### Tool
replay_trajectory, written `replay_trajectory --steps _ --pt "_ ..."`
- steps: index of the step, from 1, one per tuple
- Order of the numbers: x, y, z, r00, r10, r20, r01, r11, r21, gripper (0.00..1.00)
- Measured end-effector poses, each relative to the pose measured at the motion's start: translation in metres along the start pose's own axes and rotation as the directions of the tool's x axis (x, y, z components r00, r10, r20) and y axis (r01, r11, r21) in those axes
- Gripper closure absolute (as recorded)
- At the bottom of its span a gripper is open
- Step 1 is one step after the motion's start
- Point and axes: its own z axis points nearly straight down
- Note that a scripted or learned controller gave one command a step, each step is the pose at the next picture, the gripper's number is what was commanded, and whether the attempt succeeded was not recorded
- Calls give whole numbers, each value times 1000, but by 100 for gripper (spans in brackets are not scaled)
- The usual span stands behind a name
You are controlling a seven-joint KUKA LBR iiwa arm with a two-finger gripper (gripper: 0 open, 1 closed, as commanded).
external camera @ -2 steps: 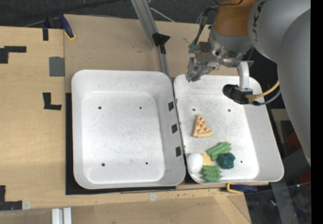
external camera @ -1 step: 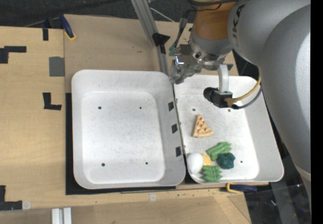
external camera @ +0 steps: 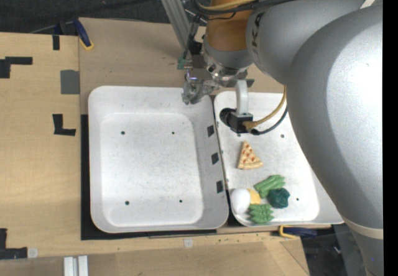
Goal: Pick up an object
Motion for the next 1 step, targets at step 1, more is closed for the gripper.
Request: replay_trajectory --steps 1 --pt "-3 0 -1 1000 4 2 -4 1000 -1 0"
